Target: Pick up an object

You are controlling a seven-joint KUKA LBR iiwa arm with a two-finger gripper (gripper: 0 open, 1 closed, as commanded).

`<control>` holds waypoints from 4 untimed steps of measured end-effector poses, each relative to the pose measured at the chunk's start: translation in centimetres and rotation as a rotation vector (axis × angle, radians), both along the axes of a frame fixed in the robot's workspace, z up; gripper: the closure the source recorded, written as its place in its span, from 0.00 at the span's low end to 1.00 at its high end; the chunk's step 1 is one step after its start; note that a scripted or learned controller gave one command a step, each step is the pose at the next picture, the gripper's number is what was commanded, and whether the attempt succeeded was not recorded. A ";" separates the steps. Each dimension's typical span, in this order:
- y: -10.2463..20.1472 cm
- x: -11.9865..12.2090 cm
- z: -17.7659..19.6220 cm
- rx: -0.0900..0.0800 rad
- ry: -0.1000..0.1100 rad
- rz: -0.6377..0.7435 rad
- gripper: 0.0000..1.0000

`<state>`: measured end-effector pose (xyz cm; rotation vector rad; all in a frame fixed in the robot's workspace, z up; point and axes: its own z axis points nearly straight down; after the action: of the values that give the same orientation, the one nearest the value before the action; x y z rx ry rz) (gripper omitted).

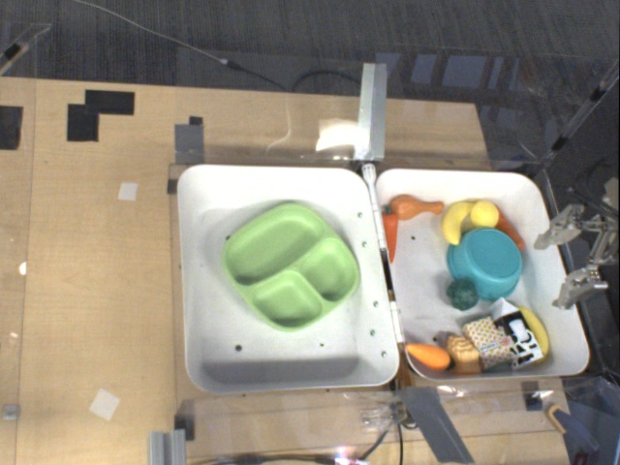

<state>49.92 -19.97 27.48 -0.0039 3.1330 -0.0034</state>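
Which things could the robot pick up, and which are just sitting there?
For picking:
teal cup
yellow banana
orange carrot
patterned box
claw, at the right bin's edge

Just sitting there:
green divided plate
left bin
right bin
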 end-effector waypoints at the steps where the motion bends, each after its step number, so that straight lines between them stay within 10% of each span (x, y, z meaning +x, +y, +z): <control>1: -0.6 0.6 -14.9 -0.004 -0.011 0.057 0.00; 2: -0.3 4.3 -16.5 -0.008 -0.002 -0.013 0.00; 3: 9.0 7.6 -18.5 0.004 -0.010 -0.024 0.00; 4: 8.8 8.0 -16.9 0.000 -0.027 -0.023 1.00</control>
<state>57.96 -11.15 10.56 0.0313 3.1057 -0.0029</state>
